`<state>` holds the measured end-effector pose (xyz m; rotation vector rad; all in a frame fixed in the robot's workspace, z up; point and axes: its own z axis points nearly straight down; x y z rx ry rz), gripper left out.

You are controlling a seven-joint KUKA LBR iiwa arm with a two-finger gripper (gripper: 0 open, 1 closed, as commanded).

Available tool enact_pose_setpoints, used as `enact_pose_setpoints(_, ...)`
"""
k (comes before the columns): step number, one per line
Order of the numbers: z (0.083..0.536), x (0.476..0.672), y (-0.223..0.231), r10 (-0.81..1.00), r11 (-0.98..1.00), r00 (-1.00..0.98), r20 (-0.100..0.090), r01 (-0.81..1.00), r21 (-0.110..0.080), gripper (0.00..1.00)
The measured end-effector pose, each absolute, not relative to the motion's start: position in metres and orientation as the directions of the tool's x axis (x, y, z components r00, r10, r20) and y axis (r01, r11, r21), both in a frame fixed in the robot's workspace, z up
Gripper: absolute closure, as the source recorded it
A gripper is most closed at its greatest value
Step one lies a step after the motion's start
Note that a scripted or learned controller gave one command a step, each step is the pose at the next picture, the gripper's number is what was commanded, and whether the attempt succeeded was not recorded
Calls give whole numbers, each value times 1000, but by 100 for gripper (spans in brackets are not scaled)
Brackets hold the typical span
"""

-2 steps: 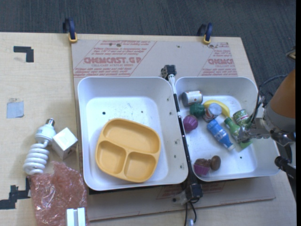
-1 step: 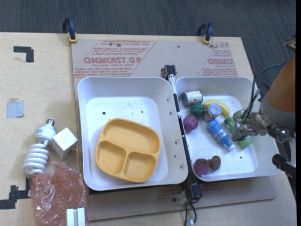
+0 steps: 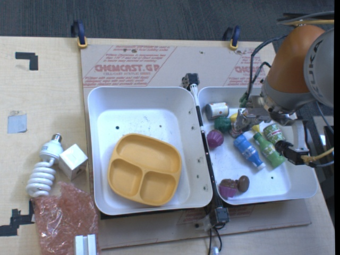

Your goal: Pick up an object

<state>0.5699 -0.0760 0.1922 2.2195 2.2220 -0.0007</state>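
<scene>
Camera view: the tool (image 3: pixel 241 122), its finger state impossible to tell, hangs low in the right bin (image 3: pixel 297 190) above the clustered items, with the blue bottle (image 3: pixel 248 150) just nearer, its long axis running near-right to far-left.

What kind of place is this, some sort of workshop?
Probably a robot test lab: a grey arm with an orange band reaches over two shallow white bins, with a board clamped beneath by blue clamps.
</scene>
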Motion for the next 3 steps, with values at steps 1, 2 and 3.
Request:
enact_pose_setpoints(1,192,570,-76,1000,1,-1,-1,1000,0,0)
enact_pose_setpoints(2,92,572,-117,1000,-1,1,-1,1000,0,0)
enact_pose_setpoints(3,103,573,-118,1000,-1,1,-1,1000,1,100)
